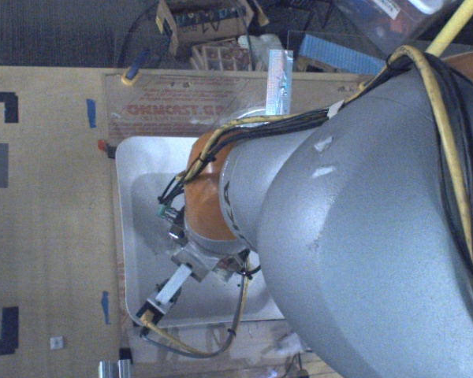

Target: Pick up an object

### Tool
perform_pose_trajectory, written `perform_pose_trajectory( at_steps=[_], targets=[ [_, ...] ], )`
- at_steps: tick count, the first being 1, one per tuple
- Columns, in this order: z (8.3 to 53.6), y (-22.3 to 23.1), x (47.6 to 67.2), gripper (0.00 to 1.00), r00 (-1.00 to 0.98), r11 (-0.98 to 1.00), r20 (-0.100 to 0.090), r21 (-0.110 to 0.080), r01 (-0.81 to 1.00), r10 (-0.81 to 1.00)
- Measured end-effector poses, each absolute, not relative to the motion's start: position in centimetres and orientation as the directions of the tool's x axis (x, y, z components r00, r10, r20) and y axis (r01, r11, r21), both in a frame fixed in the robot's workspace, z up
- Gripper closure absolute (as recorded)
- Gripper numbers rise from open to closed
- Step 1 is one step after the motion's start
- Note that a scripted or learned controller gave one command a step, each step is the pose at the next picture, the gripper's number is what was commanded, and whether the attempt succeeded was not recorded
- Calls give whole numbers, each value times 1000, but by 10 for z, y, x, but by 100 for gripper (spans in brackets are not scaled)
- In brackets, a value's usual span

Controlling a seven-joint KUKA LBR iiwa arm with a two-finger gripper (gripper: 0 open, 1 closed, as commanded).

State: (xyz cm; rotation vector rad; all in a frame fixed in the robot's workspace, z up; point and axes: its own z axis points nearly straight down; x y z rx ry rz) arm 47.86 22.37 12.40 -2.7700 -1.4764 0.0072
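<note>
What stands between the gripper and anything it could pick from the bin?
Nothing visible does, but that cannot be settled. The arm covers most of the white bin, and its orange band and wrist hang over the middle. The bare bin floor at the view's left shows no obstacle.

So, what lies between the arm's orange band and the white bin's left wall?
Only bare bin floor and the arm's own cables, seen in the camera view.

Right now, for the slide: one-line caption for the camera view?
Grey KUKA arm reaches in from the right, orange band over a shallow white bin.
</note>
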Motion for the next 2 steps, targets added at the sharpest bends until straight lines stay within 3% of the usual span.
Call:
perform_pose_trajectory(
  at_steps=[1, 2],
  targets=[
    [90, 226, 531, 0, 589, -589, 4, -4, 808, 808],
    [102, 226, 533, 100, 591, -591, 12, 1, 807, 807]
  ],
)
